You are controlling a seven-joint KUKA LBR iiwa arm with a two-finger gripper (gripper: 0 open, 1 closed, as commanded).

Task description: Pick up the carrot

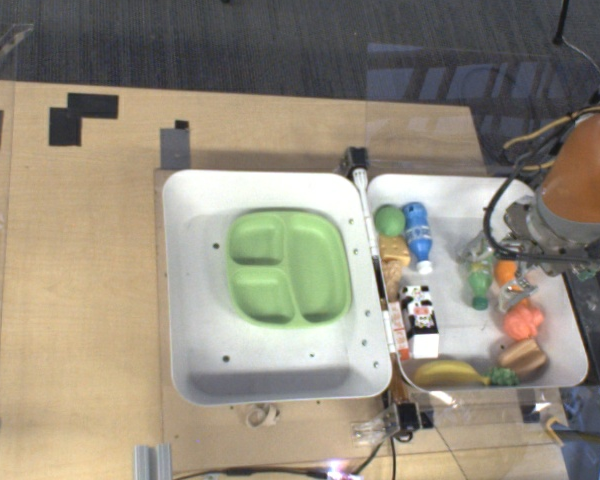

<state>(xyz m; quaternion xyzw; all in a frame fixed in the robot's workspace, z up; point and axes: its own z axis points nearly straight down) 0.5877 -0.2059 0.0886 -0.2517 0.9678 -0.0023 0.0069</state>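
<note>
In the right bin (570, 313), the claw (500, 268) seemingly clamps the half-hidden carrot (505, 268).

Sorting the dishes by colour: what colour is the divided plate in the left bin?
Light green; the divided plate shows clearly in the camera view, lying in the white left bin.

Grey arm (555, 218), orange band (585, 163), black looping cables (500, 203)

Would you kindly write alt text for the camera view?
The gripper sits over the carrot in the right bin, among a banana, blue bottle and green ball. The left bin holds a green divided plate.
</note>
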